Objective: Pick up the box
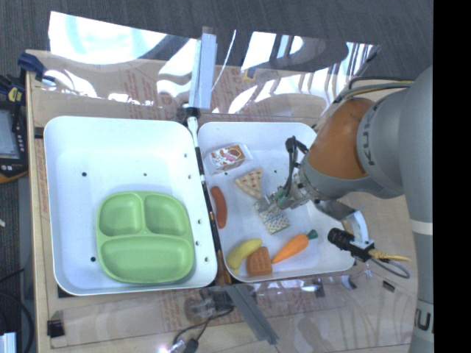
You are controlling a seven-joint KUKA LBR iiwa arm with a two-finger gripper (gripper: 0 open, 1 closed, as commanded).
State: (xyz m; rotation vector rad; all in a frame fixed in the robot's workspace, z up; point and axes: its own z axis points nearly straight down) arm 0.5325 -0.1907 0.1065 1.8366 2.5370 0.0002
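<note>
The arm comes in from the right, its orange band bulging over the right bin (324, 267), and the gripper (282, 198) is down low inside that bin, near its middle. From here I can't make out how the fingers are set, since the wrist and its cables crowd that spot. The box (227, 157), a small flat packet with a red and white printed face, lies up and to the left of the gripper, near the bin's far left corner and apart from the hand. Just left of the gripper sits a waffle-patterned wedge (250, 183), and right below the gripper there is a small checkered grey piece (275, 220) that looks almost touching it. Further down from the hand lies a carrot (292, 247) on a slant, with an orange-brown block (258, 261) and a yellow banana (243, 251) side by side to its left. A reddish sausage (219, 206) lies along the bin's left wall, well left of the gripper. In the left bin (73, 145), far off from the hand, rests a green divided plate (145, 236).
</note>
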